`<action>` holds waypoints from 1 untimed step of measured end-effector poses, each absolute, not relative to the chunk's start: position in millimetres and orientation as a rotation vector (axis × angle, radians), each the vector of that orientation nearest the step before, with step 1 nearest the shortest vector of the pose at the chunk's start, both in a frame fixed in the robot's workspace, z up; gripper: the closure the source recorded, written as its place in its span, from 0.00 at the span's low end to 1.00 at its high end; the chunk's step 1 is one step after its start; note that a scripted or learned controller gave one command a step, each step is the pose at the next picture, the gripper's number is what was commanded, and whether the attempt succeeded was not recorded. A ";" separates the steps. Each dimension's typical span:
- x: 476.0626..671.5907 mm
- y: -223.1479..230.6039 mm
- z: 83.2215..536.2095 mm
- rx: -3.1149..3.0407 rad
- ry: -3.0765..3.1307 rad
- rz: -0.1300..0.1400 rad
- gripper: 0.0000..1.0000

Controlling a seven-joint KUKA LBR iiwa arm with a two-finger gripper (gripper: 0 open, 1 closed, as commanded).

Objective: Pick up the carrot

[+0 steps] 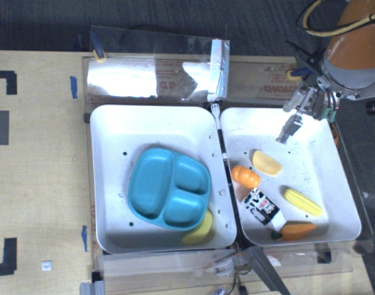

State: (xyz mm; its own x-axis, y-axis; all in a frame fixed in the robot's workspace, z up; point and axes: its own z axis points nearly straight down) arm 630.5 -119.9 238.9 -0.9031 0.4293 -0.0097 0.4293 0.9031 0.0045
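Observation:
The carrot (297,230), orange with a dark green stub at its left end, lies along the front wall of the right bin (335,165). My gripper (282,126) hovers over the far part of that bin, well behind the carrot. Its two fingers (291,128) stand apart, open, with nothing between them.
The right bin also holds a rounded orange item (244,177), a pale yellow piece (267,163), a corn cob (303,202) and a black-and-white box (261,206) just left of the carrot. In the left bin (107,140) are a blue divided plate (169,188) and a yellow item (201,229).

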 end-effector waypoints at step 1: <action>632.5 -187.0 268.7 0.238 3.122 -0.002 0.00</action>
